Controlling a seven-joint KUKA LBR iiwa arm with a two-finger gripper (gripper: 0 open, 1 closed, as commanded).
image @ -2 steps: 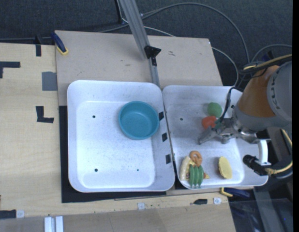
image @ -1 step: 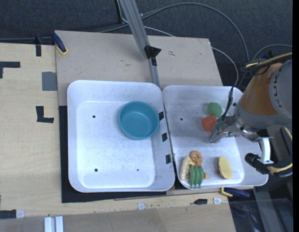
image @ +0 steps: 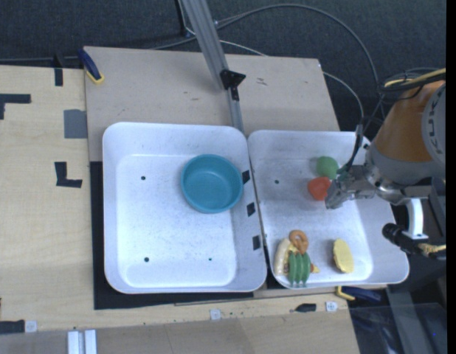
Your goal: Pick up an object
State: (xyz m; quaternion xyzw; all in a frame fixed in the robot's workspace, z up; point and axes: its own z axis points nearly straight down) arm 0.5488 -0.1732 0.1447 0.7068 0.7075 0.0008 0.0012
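In the right bin [image: 280,161] lie a green ball-like object [image: 326,165] and a red one [image: 318,189] just below it. My gripper [image: 336,195] hangs low beside the red object, at its right edge, touching or nearly so. Nothing shows held between the fingers. Near the bin's front lie a yellow oval piece [image: 343,257], a corn cob with green husk [image: 297,264] and a small orange pretzel-like piece [image: 298,240]. A blue bowl [image: 211,184] sits upright in the left bin [image: 139,220].
A metal pole [image: 213,46] slants down from the top to the seam between the bins. Cables curve over the bench behind the right bin. The arm's orange band [image: 412,127] and grey body stand over the right bin's right edge.
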